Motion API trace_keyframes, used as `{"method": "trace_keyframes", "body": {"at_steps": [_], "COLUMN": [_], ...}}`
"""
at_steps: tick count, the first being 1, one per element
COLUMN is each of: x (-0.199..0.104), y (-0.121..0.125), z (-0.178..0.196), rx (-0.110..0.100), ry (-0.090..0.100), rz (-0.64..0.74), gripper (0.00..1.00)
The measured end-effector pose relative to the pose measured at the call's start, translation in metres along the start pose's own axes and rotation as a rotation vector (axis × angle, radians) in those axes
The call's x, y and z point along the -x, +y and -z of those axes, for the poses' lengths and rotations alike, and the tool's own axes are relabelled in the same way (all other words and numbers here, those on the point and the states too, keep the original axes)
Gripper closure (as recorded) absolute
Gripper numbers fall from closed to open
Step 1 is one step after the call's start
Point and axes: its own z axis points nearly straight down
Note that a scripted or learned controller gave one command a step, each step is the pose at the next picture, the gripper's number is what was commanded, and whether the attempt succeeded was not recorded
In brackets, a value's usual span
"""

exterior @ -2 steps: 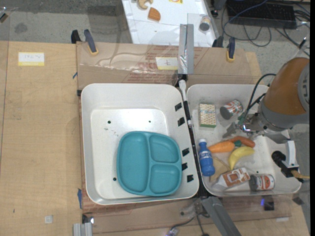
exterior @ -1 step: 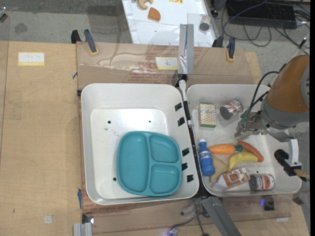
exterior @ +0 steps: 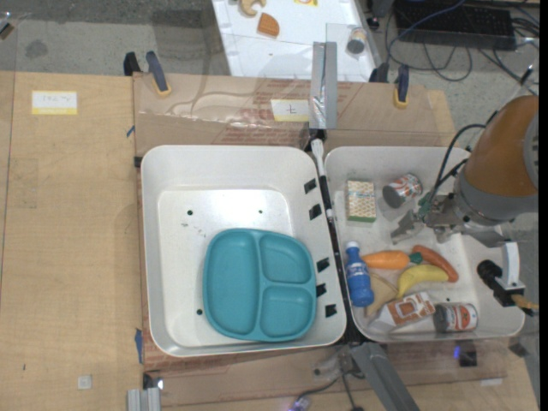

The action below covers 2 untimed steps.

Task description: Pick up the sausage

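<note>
— Over the right bin (exterior: pixel 355 163), near its middle, what is the gripper (exterior: pixel 411 225) doing?

— It reaches in from the right, below the grey arm (exterior: pixel 497 197) with its orange band. Its two metal fingers (exterior: pixel 404 228) point left and slightly down, and they look spread a little, with bare white bin floor showing between the tips. Nothing sits between them.

— And the sausage (exterior: pixel 436 260)?

— It lies on the bin floor just below and to the right of the fingertips: a reddish-orange link, slanting down toward the right. It rests against the top of the yellow banana (exterior: pixel 425 276). The fingers are close to its upper end but I cannot tell whether they touch it (the slanted view makes height hard to judge).

— What else is around the tool?

— A carrot (exterior: pixel 387 260) lies just below the fingertips, left of the sausage. A tipped silver can (exterior: pixel 401 189) sits just above them, and a small box (exterior: pixel 360 201) stands further left. A blue bottle (exterior: pixel 357 275) lies along the bin's left wall; a packet (exterior: pixel 408 309) and another can (exterior: pixel 455 318) lie near the front edge.

— And the left bin (exterior: pixel 163 229)?

— It holds a teal divided plate (exterior: pixel 259 286), well apart from the gripper.
</note>
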Motion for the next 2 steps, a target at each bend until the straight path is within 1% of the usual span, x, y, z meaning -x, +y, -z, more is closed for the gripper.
{"method": "trace_keyframes", "body": {"at_steps": [1, 2], "x": [0.037, 0.04], "y": [-0.038, -0.038], "z": [-0.01, 0.0], "rx": [-0.001, 0.002], "ry": [-0.002, -0.003], "rz": [-0.001, -0.007], "gripper": [0.0, 1.0]}}
